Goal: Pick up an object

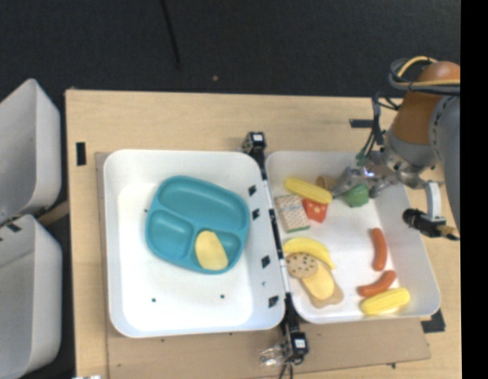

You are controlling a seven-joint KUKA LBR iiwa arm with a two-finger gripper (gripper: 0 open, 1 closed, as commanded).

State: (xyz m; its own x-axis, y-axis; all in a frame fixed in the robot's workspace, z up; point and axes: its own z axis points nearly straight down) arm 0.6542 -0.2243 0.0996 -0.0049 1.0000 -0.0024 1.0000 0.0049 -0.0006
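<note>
Near the frame's bottom right, in the right bin point(414, 243), lie a yellow corn piece point(384, 301) and two sausages. Further up, at right of centre, the gripper point(356, 178) pinches a small round green object point(357, 196), dull-skinned, against the bin's upper wall.

no writing, label, brand or number can be read anywhere. the small square packet point(291, 212) in the right bin point(410, 290) bears a speckled print, too blurred to make out.
</note>
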